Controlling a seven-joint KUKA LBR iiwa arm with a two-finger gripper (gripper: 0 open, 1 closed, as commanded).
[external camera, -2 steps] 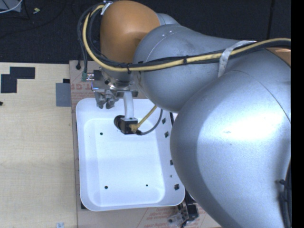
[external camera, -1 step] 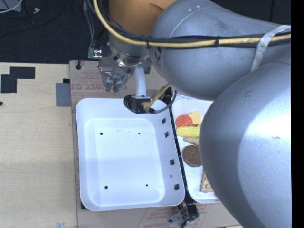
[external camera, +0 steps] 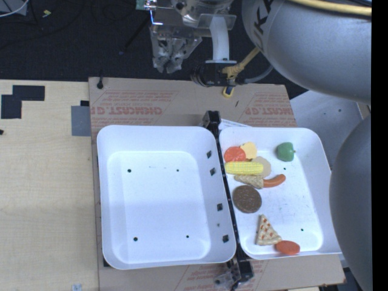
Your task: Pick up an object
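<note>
Nothing is picked yet: the metal pincer (external camera: 168,56) hangs at upper centre, whether clenched I cannot tell, while the yellow plastic corn cob (external camera: 244,168) lies in the right shallow white bin (external camera: 312,223).

Toy foods (external camera: 254,187) clustered in right bin (external camera: 310,139), beside left bin (external camera: 109,139).

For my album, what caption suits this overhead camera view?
Robot gripper poised above two white bins, toy foods like corn in the right one.
</note>
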